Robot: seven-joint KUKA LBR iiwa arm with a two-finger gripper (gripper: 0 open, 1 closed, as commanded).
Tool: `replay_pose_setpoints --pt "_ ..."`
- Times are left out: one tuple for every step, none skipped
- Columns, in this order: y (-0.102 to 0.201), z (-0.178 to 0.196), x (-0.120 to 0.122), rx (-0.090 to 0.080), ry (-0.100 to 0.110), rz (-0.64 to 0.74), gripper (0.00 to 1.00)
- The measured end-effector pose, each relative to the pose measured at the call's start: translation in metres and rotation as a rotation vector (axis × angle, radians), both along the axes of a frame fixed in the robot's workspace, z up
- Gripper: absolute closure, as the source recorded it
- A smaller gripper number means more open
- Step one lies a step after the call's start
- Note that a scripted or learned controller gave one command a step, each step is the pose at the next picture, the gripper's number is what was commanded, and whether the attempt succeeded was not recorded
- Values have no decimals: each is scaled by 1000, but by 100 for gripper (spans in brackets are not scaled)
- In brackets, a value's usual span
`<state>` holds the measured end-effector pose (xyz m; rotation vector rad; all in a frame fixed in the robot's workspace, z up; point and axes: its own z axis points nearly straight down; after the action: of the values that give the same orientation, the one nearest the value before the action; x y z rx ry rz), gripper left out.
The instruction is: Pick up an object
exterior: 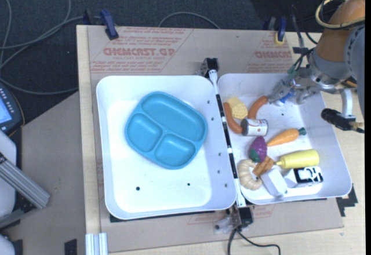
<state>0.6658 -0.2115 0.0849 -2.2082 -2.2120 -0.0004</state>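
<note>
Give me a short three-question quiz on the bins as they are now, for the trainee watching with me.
1. True or false: the blue divided plate lies in the right bin.
2. Which item lies nearest the gripper? A) yellow bottle B) carrot C) orange sausage
3. Fill in: the purple eggplant lies in the ____ bin.

Key:
1. False; it lies in the left bin.
2. C; the sausage lies just to the gripper's left in the camera view.
3. Right.
</note>
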Motion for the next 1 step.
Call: replay_pose_setpoints --pt "-4 11 -1 -12 -6 1 100"
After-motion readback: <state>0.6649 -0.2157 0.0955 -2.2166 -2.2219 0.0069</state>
